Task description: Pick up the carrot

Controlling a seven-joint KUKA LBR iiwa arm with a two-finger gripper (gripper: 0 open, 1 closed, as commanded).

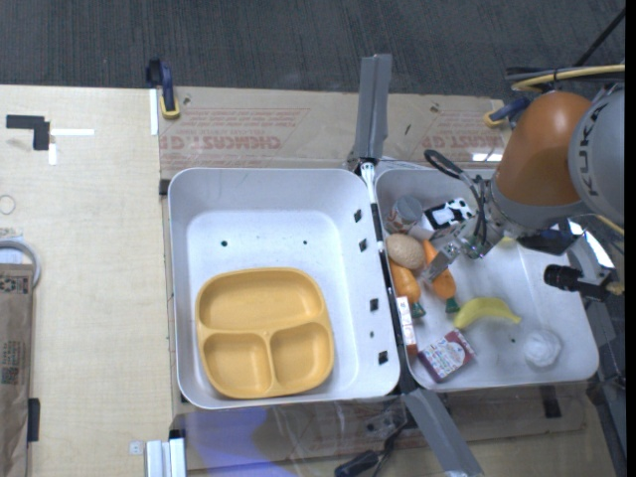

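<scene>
Spanning the tabletop (79, 266), two white bins sit side by side — the left bin (199, 207) holds a yellow divided plate (264, 331). In the right bin (571, 341), the hand (449, 256) hovers, its grip state unclear, touching the carrot (440, 274) — beside an egg (404, 249).

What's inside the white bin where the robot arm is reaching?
In the right bin lie a carrot, an egg-shaped brown thing, a banana, a red packet and a black-and-white toy. The tool covers part of another orange thing.
</scene>
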